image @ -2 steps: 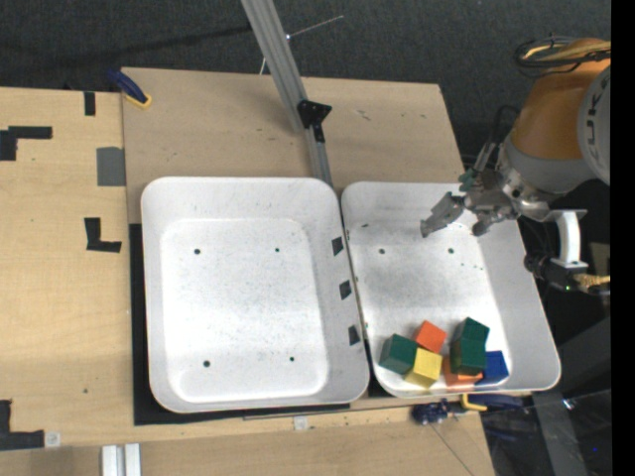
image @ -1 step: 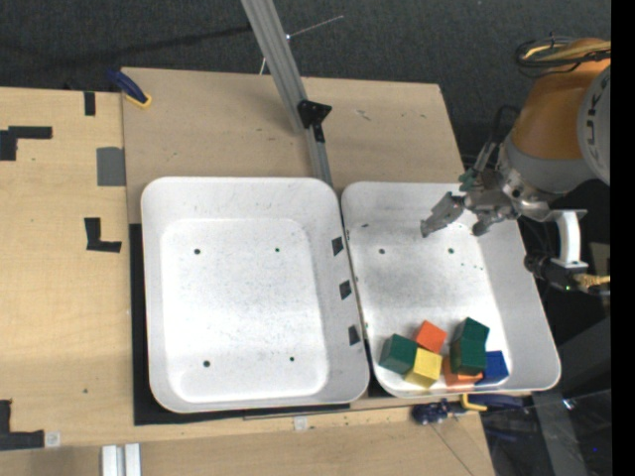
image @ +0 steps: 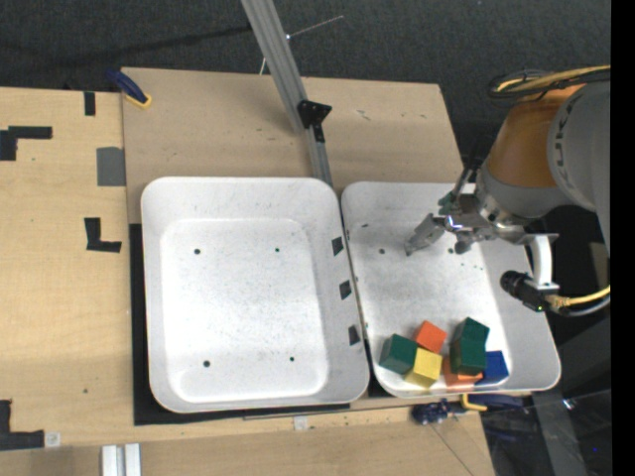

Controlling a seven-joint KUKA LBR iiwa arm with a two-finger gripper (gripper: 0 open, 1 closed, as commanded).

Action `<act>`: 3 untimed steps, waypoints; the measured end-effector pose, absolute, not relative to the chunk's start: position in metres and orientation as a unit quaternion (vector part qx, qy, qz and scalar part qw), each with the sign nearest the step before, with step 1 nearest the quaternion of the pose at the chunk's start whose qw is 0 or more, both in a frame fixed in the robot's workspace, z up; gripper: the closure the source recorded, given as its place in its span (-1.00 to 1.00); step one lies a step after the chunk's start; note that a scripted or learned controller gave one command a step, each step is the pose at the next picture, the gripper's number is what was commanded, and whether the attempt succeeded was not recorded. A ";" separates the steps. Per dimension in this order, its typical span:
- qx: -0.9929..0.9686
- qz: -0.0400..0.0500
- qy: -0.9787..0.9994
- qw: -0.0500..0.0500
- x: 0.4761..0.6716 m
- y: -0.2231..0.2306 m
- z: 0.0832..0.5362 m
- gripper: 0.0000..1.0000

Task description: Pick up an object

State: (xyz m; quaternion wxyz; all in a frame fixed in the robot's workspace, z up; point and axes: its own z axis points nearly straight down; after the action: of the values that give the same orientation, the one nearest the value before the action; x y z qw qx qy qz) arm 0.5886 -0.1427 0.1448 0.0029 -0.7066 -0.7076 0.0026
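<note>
Gripper (image: 437,234) over right bin (image: 397,276), upper part | fingers spread open, gripping nothing | blocks (image: 442,353) clustered at bin's near edge, well apart | no legible markings

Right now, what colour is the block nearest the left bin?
Dark green block, seen in the camera view, in the right bin.

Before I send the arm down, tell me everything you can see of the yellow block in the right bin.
The yellow block is a small, plain, matte-looking cube lying flat on the floor of the right bin, near its front edge. It sits in a tight cluster: a green block presses against its left side, an orange block sits just behind it. Its top face is uncovered. The gripper is well behind it.
</note>
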 end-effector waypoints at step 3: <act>-0.706 -0.002 -0.708 -0.002 0.591 -0.135 0.166 1.00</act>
State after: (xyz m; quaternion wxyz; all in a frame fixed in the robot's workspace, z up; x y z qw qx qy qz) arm 0.5910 -0.1353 0.1656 -0.0020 -0.7064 -0.7078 -0.0017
